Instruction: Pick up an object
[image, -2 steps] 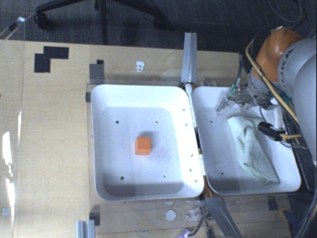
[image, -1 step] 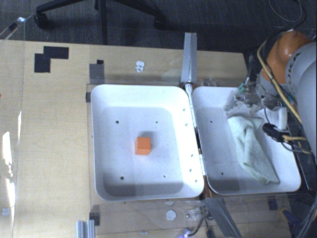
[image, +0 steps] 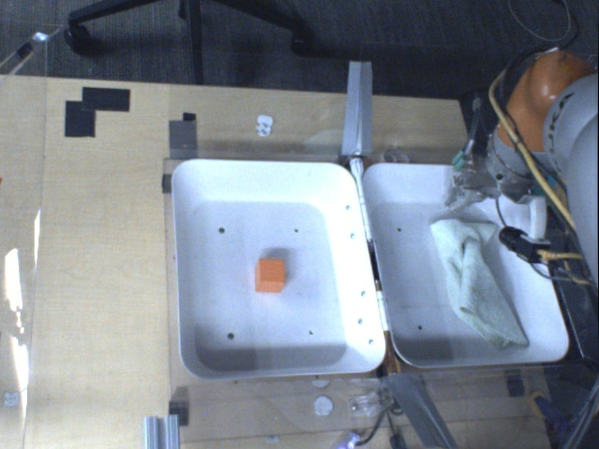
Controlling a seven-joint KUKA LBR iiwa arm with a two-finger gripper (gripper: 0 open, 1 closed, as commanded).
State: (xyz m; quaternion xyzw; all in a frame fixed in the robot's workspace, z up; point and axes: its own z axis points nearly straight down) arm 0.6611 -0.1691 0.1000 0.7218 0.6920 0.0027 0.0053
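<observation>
Reaching in from the right edge of the frame, the grey arm with its orange band (image: 547,96) places the end effector (image: 468,187) over the upper right corner of the right shallow white plastic bin (image: 402,251); whether it is open or closed I cannot tell. A crumpled pale green cloth (image: 473,279) lies in that bin, just below the end effector. A small orange cube (image: 270,275) sits near the centre of the left white bin (image: 215,195), well apart. Both bins rest on the light wooden bench (image: 94,279).
</observation>
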